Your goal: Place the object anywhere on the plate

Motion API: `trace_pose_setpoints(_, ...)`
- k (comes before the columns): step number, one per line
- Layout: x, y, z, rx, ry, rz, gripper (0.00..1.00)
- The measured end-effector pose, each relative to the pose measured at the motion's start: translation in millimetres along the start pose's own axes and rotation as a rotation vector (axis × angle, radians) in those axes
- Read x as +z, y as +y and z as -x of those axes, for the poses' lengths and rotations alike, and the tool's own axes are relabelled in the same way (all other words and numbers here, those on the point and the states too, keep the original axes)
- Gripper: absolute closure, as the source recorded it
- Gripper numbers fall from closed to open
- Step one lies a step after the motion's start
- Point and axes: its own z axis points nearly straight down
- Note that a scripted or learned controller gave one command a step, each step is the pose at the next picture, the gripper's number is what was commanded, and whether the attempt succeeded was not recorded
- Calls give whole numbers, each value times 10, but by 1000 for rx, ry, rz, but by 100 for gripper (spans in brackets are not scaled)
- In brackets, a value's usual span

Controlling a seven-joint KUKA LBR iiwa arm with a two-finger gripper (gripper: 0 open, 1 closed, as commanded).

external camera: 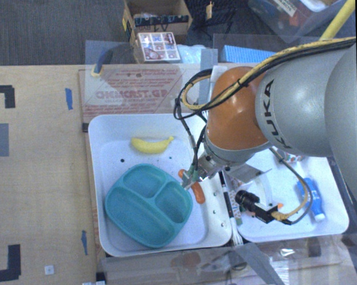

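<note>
Hovering Claw at the Plate's Edge

Hanging by the teal plate [148, 205], the claw [194, 174] sits over an orange carrot-like object [196, 191]; whether its grip is closed, I cannot tell. That object lies just right of the plate, long axis running roughly up-down.
</note>
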Motion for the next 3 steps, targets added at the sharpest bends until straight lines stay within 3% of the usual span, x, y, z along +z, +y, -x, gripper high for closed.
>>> trace_pose_setpoints(1, -1, -3, 9, 1, 0, 0, 0)
trace_pose_setpoints(2, 604, 4, -460, 95, -17, 27, 0)
trace_pose_setpoints(3, 536, -47, -231, 124, -51, 29, 100)
